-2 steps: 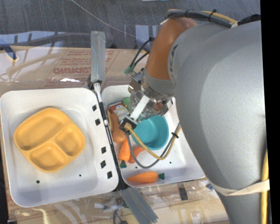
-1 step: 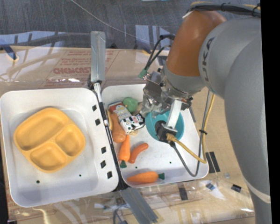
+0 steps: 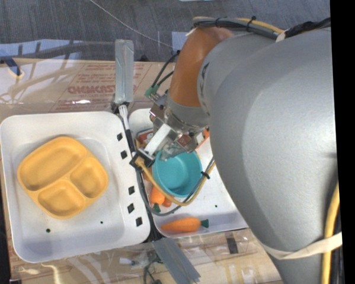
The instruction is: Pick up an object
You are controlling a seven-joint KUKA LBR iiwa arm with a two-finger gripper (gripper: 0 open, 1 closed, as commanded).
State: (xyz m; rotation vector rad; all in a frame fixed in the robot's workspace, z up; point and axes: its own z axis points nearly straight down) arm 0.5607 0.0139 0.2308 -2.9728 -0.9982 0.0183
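Note:
A teal bowl (image 3: 178,174) sits in the right bin (image 3: 221,197), its opening facing the camera. My gripper (image 3: 169,146) is directly above the bowl's upper rim and seems to touch it; the wrist hides how it meets the bowl. A carrot (image 3: 181,225) lies along the bin's near edge. A smaller orange piece (image 3: 157,198) rests just left of the bowl's lower side. Something red and orange (image 3: 145,138) peeks out at the gripper's left.
The left bin (image 3: 10,126) holds a yellow divided plate (image 3: 62,175). My bulky grey arm (image 3: 272,133) covers most of the right bin's right half. A ridge with black clips (image 3: 130,188) separates the bins. Cables (image 3: 195,194) loop around the bowl.

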